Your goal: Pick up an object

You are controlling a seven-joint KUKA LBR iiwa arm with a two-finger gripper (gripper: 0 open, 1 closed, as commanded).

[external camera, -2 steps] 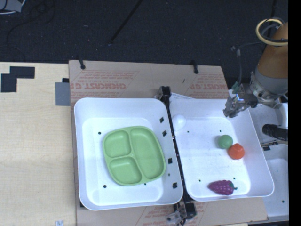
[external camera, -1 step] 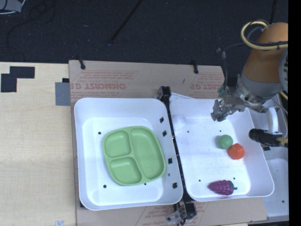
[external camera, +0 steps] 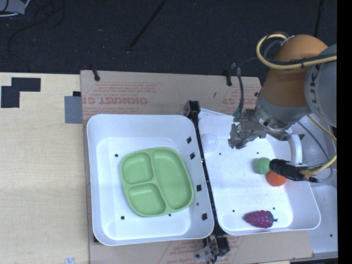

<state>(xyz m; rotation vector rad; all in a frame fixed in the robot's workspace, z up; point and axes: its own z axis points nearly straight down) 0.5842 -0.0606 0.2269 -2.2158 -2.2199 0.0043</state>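
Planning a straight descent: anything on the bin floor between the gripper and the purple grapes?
In the camera view, bare white floor of the right bin lies between the gripper and the purple grapes; the green ball sits off to the side.

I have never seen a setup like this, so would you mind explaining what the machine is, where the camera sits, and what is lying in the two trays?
This is one picture, taken by a fixed camera above a bench, looking down at a slant. The grey and orange machine at the right is a robot arm; its gripper hangs over the upper part of the right bin. I see nothing held in it.

Two shallow white bins sit side by side. The left bin holds a green plate with three compartments. The right bin holds a purple bunch of toy grapes near its front edge, and a small green ball beside an orange object, which is partly hidden by a black part of the arm.

The arm's job is to pick up one object.
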